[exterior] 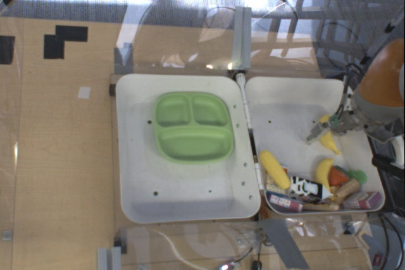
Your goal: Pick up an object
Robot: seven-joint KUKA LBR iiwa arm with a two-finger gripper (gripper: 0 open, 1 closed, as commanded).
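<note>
My gripper (327, 129) is low in the right bin (285, 98), near its right side, and the grey arm with the orange band (385, 79) comes in from the right. A small yellow banana-like piece (331, 143) lies directly under the gripper, showing both above and below it. The gripper hides the middle of that piece, so I cannot see whether it is gripped. A yellow corn cob (274, 169) lies at the bin's front left. Along the front wall are a second yellow piece (324, 171), an orange carrot (339, 176) and a black-and-white pack (306, 186).
The left bin (136, 193) holds a green divided plate (193, 126) at its middle. A pink box (364, 200) and a flat red-and-white pack (285, 201) crowd the right bin's front edge. A grey divider post (240, 38) stands behind the two bins.
</note>
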